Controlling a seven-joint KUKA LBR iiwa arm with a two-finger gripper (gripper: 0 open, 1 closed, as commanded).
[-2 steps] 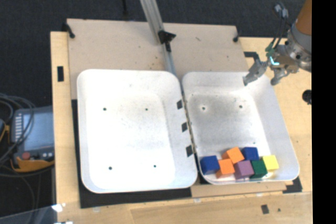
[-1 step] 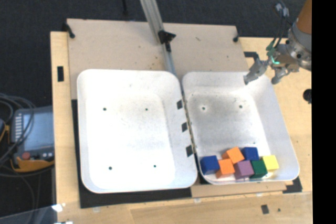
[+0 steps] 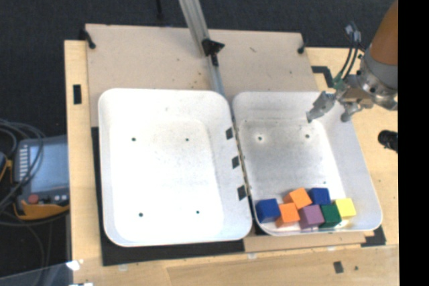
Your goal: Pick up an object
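Hovering over the upper right corner of the right bin, the gripper has both fingers spread apart with nothing between them. Arm comes in from the right, orange band above the wrist.

Task objects sit well below the gripper, clustered at the near edge of that same bin, well apart from the fingers. Count is seven blocks, all touching or just beside each other:
- 2 blue: blue block at the cluster's left end, second blue block further right
- 2 orange: orange block, lower orange block
- 1 purple block
- 1 green block
- 1 yellow block, nearest the bin's right wall

Left bin lies far left of the gripper, touching the right bin along the shared edge. Two bins total.
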